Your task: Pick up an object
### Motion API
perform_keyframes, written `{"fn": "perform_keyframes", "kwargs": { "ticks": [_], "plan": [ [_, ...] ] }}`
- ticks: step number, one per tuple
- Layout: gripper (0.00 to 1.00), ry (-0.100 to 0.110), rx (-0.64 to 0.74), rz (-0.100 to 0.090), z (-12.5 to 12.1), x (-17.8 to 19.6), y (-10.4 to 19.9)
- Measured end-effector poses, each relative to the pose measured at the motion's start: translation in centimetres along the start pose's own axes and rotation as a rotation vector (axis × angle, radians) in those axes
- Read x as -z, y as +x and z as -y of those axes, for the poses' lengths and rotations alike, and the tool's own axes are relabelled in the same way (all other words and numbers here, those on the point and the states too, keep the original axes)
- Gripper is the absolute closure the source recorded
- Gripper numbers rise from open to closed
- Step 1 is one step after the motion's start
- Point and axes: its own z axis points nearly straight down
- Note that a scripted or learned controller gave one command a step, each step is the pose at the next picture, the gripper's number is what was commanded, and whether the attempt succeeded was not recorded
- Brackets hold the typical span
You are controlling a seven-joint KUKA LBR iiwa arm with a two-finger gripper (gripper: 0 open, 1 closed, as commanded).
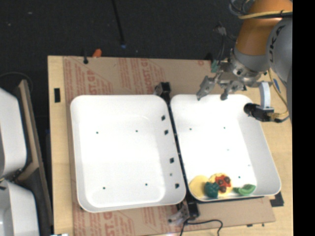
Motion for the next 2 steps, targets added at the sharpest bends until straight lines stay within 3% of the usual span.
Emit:
{"fn": "perform_keyframes", "kwargs": {
  "ticks": [1, 2],
  "plan": [
    [0.00, 0.007, -0.002, -0.001, 5.4, -7.8, -1.4],
    [0.00, 0.001, -0.003, 0.000, 14.0, -6.6, -2.0]
  ]
}}
